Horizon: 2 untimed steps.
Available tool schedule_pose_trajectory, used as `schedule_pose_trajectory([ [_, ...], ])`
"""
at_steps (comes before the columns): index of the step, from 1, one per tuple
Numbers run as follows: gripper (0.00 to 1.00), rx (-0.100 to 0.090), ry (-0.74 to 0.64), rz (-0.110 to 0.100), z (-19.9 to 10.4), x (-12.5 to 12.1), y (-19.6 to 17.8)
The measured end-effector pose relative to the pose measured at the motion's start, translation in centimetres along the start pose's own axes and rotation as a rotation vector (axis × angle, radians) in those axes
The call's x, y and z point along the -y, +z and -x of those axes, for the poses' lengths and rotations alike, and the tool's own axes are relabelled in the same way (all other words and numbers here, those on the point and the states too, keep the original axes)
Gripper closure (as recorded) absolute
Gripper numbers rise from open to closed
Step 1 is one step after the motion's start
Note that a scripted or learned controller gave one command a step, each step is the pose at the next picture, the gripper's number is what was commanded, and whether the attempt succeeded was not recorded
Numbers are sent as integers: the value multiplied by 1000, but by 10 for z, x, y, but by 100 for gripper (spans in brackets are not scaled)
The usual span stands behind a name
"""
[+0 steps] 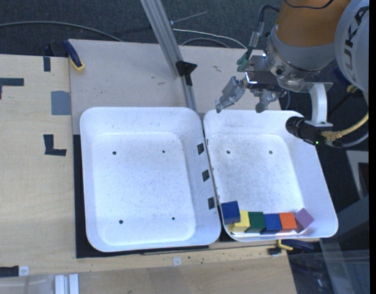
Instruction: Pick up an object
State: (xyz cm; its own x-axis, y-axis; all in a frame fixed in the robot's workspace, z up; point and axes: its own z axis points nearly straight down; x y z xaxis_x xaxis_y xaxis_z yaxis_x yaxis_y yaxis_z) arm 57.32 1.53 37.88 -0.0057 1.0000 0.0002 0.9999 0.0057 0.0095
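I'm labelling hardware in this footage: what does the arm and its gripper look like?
The arm is grey with a broad orange band above the wrist and dark lettering on its grey shell. The gripper is metallic grey with two slim fingers, and thin cables run along the wrist.

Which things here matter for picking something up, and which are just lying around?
For the job: tool, open above the right bin; blocks along that bin's near edge: blue, yellow, green, another blue, orange, purple.

Lying about: left bin, metal rail, cables.
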Motion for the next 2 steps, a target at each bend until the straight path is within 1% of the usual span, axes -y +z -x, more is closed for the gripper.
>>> schedule_pose_trajectory([
  [1,0,1,9,-22,27,77,74],
  [2,0,0,3,-1,8,38,-150],
])
